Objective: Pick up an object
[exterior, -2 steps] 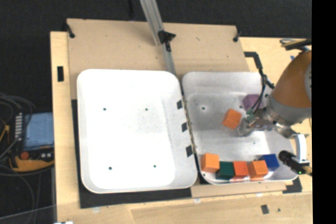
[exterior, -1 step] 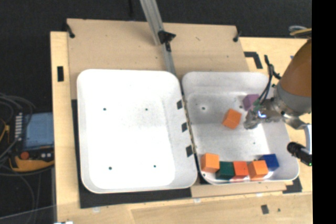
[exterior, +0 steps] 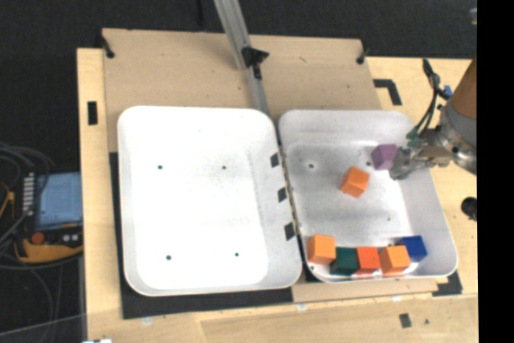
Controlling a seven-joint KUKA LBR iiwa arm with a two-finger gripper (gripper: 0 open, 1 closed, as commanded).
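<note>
The gripper (exterior: 404, 163) is hanging beside the purple block (exterior: 384, 155) (grip impossible to tell); nothing is visibly lifting yet.

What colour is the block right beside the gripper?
Purple; the block shows best in the camera view, in the right bin.

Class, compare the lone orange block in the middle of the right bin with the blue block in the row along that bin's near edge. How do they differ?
The lone orange cube-shaped block differs in colour from the blue cube-shaped block. The orange block stands alone on open floor, sitting turned at an angle; the blue block ends a packed row, touching its orange neighbour by the near wall. The orange block is nearer the tool. Both lie in the right white bin and look similar in size.
</note>
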